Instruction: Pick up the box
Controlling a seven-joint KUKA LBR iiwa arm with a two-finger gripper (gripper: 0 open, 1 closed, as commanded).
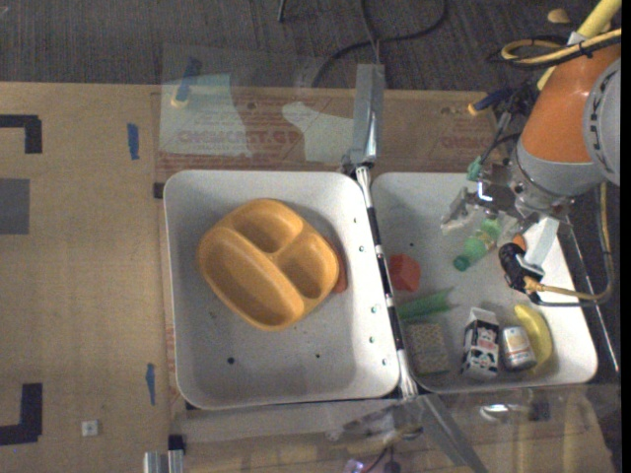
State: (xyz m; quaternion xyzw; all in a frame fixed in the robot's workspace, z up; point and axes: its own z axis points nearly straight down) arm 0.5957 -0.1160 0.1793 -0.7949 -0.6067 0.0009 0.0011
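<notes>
The gripper (485, 208) hangs over the upper part of the right bin (414, 200), and whether it is open or closed I cannot tell, because the view is too blurred there. The arm (570, 116) with its orange band comes in above it.

The box (480, 344), a small carton with a black and white pattern, lies at the lower edge of the right bin, well apart from the gripper. Its print is too small to read. Just to its right stands a small can (515, 348), and beyond that a banana (535, 331). To the left of the box lies a speckled sponge (429, 347). Above the sponge there is a flat green object (426, 304) and a red object (403, 272). A green bottle (476, 246) lies near the gripper.

The left bin (187, 294) holds an orange divided plate (268, 262). On the cardboard behind the bins there is faint printed writing (232, 138), not clear enough to read.
</notes>
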